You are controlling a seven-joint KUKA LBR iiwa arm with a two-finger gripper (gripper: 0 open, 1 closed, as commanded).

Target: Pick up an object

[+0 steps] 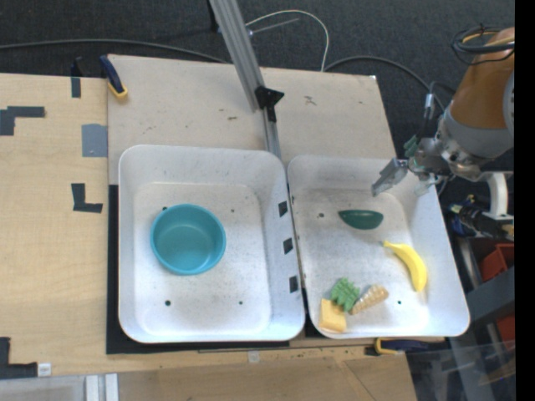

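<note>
Over the right bin's far right corner: gripper [407, 176], fingers spread, grasping nothing.
Right bin [435, 224]: dark green bowl [361, 218] far; banana [409, 264] right; green toy [343, 292], yellow block [333, 317] near.
Left bin [134, 224]: teal bowl [188, 239].

The right bin [318, 186] has open floor across its upper and left portions. A dark green dish [361, 218], a banana [409, 264], and a cluster of green toy [343, 292], yellow block [332, 317] and cone [370, 298] obstruct the lower right.

yellow banana [408, 265], lying in right bin [435, 224]
</note>
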